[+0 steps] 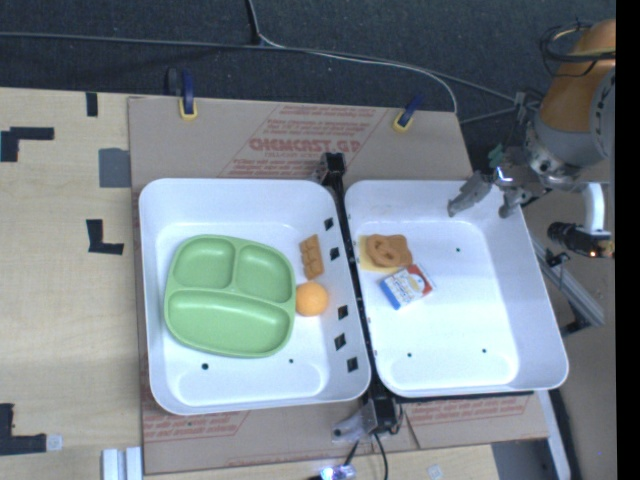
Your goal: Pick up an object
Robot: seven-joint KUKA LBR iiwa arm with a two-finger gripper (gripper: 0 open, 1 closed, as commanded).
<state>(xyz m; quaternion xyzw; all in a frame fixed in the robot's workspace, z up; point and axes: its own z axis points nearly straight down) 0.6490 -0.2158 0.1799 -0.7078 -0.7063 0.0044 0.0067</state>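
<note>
from above, two shallow white plastic bins sit side by side on a sheet of printed brown cardboard [300,143], held at its far edge by two clamps.

the left bin [160,208] holds three things: one smooth, glossy green tray [230,296] with rounded corners and three compartments, one small orange ball [312,299] touching the tray's right edge, and one flat brown cracker-like rectangle [311,255] just above the ball.

the right bin [500,368] holds two things, near its left wall: one tan, lumpy bread-like piece [385,251] and one small flat packet [406,287], white with blue and red print, touching its lower edge.

the gripper [490,200] hangs over the right bin's far right corner, well apart from both items, its two grey metal fingers spread with nothing between them.
</note>
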